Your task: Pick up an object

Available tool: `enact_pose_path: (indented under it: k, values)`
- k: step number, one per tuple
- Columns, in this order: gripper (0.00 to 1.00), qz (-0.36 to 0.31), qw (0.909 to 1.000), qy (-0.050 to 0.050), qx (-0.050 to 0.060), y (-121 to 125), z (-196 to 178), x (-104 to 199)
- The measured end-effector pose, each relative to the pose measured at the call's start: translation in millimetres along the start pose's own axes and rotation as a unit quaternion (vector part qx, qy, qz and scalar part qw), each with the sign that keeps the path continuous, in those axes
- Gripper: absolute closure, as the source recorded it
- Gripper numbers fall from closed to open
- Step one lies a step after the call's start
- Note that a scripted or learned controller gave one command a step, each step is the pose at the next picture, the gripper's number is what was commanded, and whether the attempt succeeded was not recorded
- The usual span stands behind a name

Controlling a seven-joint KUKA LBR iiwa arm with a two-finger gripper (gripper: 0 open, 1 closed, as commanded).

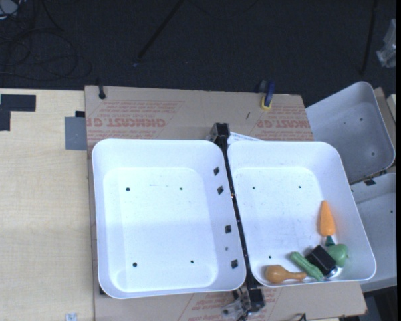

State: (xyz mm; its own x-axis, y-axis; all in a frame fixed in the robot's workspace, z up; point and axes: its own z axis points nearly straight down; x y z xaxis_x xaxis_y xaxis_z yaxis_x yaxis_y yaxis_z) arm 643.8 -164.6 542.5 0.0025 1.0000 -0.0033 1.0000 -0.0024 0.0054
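The right bin (281, 154) holds a small cluster of objects in its near right corner. An orange carrot-shaped piece (327, 219) lies along the right wall. Below it sit a black block (320, 259), a green piece (306, 264) and a rounded green piece (338, 252). An orange-yellow gourd-shaped piece (282, 273) lies at the front wall.
The left bin (107, 154) sits beside the right one, joined by a black divider strip with clips (228, 199). Both rest on a cardboard sheet (160, 116) on a wooden bench. A grey metal plate (351, 129) stands at the right. A blue-yellow clamp (267, 96) holds the cardboard's far edge.
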Motion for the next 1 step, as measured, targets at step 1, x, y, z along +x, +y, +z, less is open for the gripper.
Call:
enact_pose_path:
  k: [1]
  values:
    - [1.00,0.000,1.0000,0.001,0.004,0.0,5.6,-37.0]
